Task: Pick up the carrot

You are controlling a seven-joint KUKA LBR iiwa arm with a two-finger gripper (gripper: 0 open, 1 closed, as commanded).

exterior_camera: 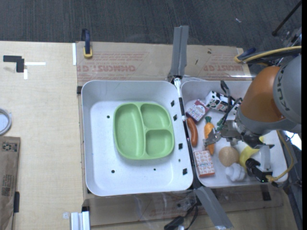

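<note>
One "KUKA"-marked arm (288,87) above carrot (208,130)

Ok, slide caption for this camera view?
Gripper poised beside the carrot in the right bin; green plate in left.

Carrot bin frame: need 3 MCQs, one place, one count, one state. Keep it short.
1. Where does the carrot lie?
A. on the green tray
B. in the right bin
C. on the bench

2. How many compartments has the green tray?
A. two
B. three
C. five

3. What state is the carrot in?
A. lying on the bin floor
B. lifted clear of the bin
C. standing on the tray

Key: 1 B, it lies in the right bin beside the sausage. 2 B, one long and two small sections. 3 A, it rests by the pincer, not raised.
</note>
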